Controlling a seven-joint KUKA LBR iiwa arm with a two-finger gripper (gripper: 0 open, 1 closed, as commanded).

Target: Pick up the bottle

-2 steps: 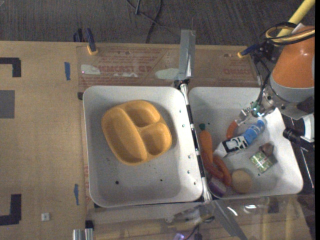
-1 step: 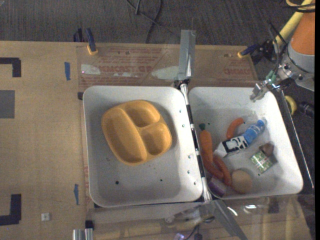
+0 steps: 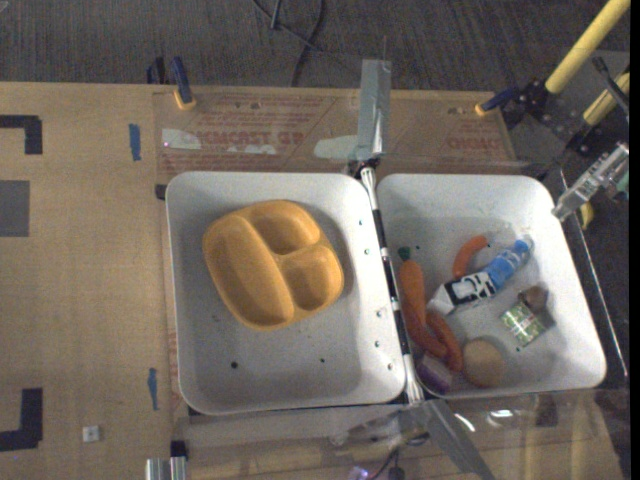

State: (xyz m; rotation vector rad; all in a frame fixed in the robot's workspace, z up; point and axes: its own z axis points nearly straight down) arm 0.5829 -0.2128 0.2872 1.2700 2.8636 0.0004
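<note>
Dark carpet floor (image 3: 120, 18) ran behind a tan wooden bench (image 3: 80, 268). Black cable (image 3: 290, 8) looped on the floor. Blue tape (image 3: 135, 140) and black corner marks (image 3: 25, 133) sat on the bench.

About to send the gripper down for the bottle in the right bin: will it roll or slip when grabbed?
The bottle lies on its side, tilted across the right bin, so it may well roll if nudged sideways. Its rounded body looks smooth, probably slippery. An orange sausage-like piece lies close by its cap end, which might block some rolling, though the contact is unclear.
</note>
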